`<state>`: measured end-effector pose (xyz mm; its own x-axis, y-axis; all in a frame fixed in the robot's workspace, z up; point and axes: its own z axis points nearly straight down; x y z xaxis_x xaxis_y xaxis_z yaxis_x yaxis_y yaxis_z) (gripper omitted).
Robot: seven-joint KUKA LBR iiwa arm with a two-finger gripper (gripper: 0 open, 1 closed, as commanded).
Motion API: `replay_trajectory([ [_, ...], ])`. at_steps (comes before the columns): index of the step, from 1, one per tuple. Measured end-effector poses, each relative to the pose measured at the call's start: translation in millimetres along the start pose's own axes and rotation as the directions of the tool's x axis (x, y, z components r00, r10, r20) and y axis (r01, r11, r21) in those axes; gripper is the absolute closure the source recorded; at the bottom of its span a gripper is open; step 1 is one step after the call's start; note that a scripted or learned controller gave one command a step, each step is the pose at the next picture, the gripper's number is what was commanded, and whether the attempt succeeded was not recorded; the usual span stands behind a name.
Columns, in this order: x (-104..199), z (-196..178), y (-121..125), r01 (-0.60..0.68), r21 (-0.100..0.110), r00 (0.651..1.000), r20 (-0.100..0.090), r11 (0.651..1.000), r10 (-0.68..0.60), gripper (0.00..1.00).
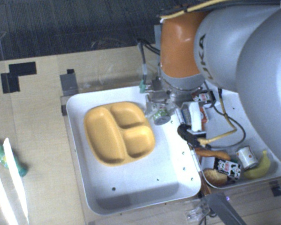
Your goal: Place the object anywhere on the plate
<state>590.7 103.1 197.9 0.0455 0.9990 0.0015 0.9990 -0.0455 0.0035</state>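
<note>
Two white bins sit side by side on the counter (44, 205); one grey arm (250, 64) with an orange band reaches in from the right and covers most of the right bin (232, 182). One left bin (138, 192) holds one yellow plate (120, 132), divided into three compartments and lying in the bin's upper half. One gripper (157, 110) hangs at the plate's right edge, over the strip between plate and bin wall; whether its fingers are open or closed cannot be told from this angle, and nothing can be seen held between them. The object to be placed is therefore not identifiable with certainty. The candidates lie in the visible corner of the right bin: one banana (260, 166), one small metal can (246, 156), one orange piece (214, 152) and one dark-and-white block (228, 167), crowded together and partly touching. Judged by appearance, all are light and rigid enough for a two-finger pinch. The banana is best taken across its middle, the can across its round body, where it may slip. One green toy (7, 158) lies on the counter at far left, well apart from both bins.
</note>
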Motion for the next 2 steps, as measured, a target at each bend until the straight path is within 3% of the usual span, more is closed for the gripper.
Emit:
replay_trajectory([
  [1,0,-11,2,0.000,-0.004,1.000,-0.002,1.000,0.000,1.00],
  [2,50,-27,43,0.071,-0.001,0.997,0.000,0.997,-0.071,1.00],
])
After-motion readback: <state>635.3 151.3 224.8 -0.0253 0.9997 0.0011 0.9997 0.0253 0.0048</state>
